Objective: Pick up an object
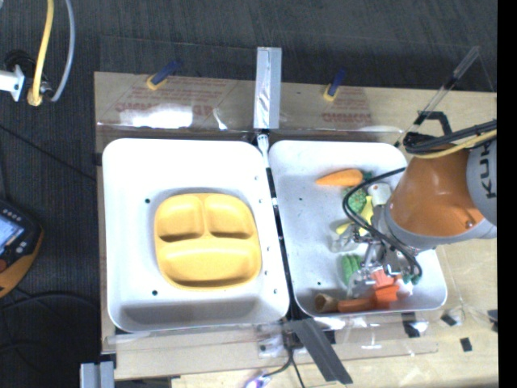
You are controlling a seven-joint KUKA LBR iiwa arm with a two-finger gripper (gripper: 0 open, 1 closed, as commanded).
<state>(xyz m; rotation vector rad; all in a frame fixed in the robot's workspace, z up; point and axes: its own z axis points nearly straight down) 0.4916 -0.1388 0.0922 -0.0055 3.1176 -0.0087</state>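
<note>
Directly beneath the hand [378,267], grip unreadable: orange block [384,291] beside green toy [352,265].

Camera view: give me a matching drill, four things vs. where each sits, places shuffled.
Things:
1. yellow three-compartment plastic tray
2. orange toy carrot
3. brown stick-shaped piece
4. orange band on the grey arm

Places:
A. right bin, near its far wall
B. above the right bin's right half
C. middle of the left bin
D. right bin, at its near wall

Pairs: 1-C, 2-A, 3-D, 4-B
</note>
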